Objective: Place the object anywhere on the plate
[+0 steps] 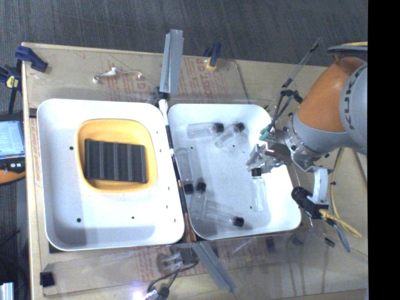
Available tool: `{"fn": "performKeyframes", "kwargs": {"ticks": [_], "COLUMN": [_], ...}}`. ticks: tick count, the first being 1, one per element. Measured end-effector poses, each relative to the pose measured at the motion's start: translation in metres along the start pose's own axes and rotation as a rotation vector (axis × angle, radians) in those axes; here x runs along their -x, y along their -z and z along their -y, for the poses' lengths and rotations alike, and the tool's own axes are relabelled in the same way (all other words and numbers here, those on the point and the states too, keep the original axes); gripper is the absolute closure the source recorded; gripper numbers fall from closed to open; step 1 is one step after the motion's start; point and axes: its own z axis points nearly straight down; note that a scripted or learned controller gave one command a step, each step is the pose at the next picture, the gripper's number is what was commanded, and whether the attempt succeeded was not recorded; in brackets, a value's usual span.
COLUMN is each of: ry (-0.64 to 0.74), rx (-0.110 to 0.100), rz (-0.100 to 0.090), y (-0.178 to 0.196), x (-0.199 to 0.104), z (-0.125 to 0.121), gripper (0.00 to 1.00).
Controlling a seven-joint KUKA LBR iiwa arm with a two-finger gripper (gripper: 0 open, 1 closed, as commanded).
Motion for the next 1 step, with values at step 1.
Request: {"fn": "performKeyframes", "kwargs": {"ticks": [1], "ry": [0.143], "rx": [0.001], "rz": [-0.002], "y": [0.0579], "x": [-0.0837], "z": [-0.014], "gripper": [1.0]}}
